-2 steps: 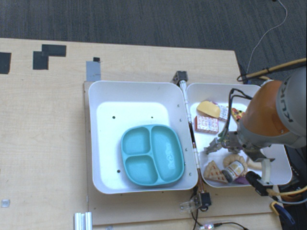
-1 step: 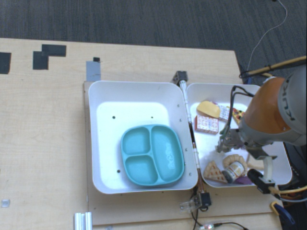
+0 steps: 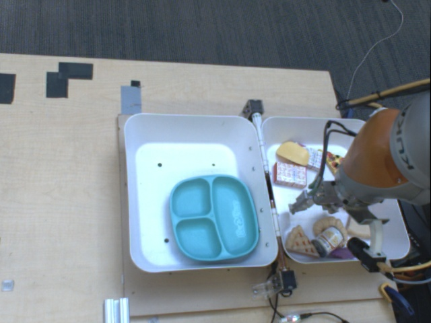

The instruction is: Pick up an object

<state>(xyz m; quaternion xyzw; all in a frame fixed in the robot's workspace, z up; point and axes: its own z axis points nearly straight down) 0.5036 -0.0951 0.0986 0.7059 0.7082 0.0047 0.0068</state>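
- Right bin (image 3: 403, 237): holds a yellow wedge (image 3: 293, 153), a red-and-white card (image 3: 291, 175), a small tin can (image 3: 329, 239) and a pizza-slice toy (image 3: 300, 241).
- Left bin (image 3: 185, 134): holds a teal divided plate (image 3: 214, 217).
- Gripper (image 3: 304, 203): low over the right bin's middle, just above the can; its finger state cannot be told.
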